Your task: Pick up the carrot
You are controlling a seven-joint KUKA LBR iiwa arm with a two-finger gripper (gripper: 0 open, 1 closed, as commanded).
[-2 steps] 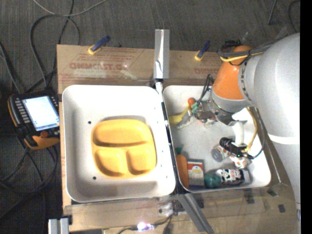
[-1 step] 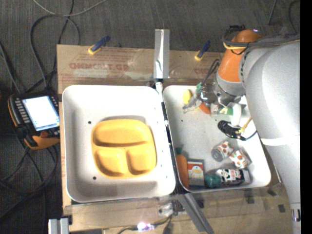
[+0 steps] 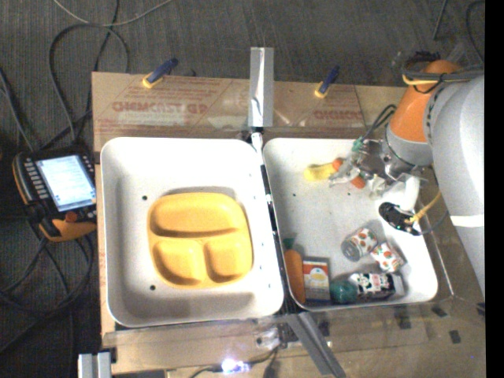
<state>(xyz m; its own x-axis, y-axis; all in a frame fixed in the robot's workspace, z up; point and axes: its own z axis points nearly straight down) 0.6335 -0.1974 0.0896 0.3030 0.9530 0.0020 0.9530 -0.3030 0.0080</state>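
Tool point(image 3: 352, 171), grip state unclear, by yellow item point(image 3: 318, 172); carrot point(image 3: 294, 268) beside box point(image 3: 316, 279).

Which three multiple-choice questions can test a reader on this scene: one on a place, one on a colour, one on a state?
1. Where does the carrot lie?
A. right bin, near-left corner
B. on the tray
C. on the floor

2. What colour is the compartment tray in the left bin?
A. blue
B. yellow
C. green

3. Where is the gripper?
A. at the right bin's far side, apart from the carrot
B. over the left bin
C. on the carrot

Key: 1 A, beside the box; 2 B, plainly yellow; 3 A, near a yellow item.
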